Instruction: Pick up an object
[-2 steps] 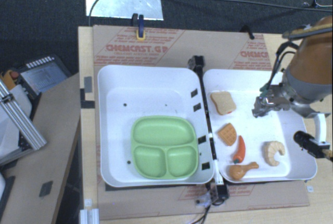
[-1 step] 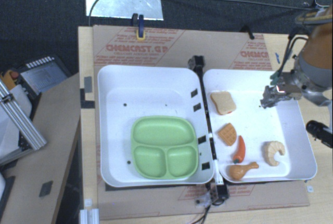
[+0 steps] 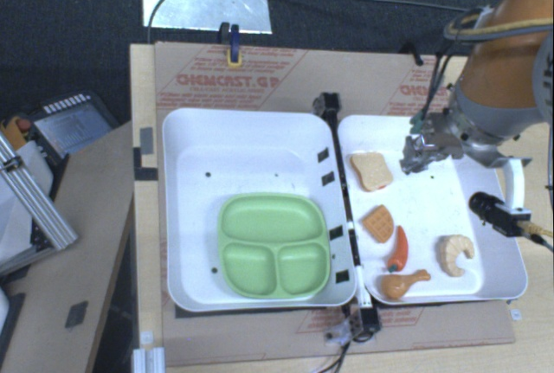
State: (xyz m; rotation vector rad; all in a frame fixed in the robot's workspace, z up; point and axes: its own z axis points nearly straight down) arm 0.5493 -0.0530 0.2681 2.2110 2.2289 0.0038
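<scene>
The gripper (image 3: 417, 157) is seen just right of the bread slice (image 3: 371, 170); whether it is open cannot be told.

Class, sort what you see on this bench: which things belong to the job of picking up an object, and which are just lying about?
Belong to the job:
gripper
bread slice
waffle piece
red chilli
chicken drumstick
croissant
right bin

Just lying about:
green divided plate
left bin
black clamp
</scene>
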